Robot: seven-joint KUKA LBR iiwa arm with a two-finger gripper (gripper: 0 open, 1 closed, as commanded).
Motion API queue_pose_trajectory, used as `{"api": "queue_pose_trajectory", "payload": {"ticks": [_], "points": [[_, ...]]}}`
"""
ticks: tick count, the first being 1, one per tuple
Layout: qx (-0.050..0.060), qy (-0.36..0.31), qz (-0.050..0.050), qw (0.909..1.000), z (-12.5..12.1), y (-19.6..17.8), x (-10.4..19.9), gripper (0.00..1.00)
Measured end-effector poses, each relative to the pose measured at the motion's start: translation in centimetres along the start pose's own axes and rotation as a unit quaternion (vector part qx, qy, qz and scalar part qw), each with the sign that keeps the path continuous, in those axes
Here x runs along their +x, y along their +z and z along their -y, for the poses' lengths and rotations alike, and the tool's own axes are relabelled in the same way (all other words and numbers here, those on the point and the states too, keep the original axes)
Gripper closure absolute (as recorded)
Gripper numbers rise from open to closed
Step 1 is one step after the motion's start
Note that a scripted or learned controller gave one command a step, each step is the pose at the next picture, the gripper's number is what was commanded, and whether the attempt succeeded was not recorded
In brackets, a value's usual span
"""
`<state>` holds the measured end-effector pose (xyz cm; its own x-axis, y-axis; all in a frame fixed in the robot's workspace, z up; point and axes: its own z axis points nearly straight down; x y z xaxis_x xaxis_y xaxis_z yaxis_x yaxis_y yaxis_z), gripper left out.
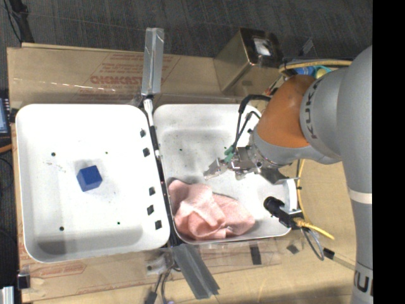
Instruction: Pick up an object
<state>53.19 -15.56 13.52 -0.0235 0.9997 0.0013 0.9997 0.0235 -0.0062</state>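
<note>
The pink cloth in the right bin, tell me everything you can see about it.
The pink cloth is a soft, pale pink fabric, crumpled into a loose heap with folds and creases across its top. It lies in the near part of the right bin, against the wall that divides the two bins and close to the near rim. It rests on the bin floor. The tool hangs above the bin just beyond it and looks apart from it, with nothing visible in its grasp.

Cardboard-covered bench point(76, 75) under two white bins point(38, 189) side by side
</note>
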Motion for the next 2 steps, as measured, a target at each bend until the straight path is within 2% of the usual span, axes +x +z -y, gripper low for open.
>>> {"api": "queue_pose_trajectory", "payload": {"ticks": [1,2], "points": [[-0.003,-0.067,0.0,0.9977,2.5,4.3,-1.0,0.0],[-0.003,-0.123,0.0,0.9924,5.4,4.3,0.0,0.0]]}}
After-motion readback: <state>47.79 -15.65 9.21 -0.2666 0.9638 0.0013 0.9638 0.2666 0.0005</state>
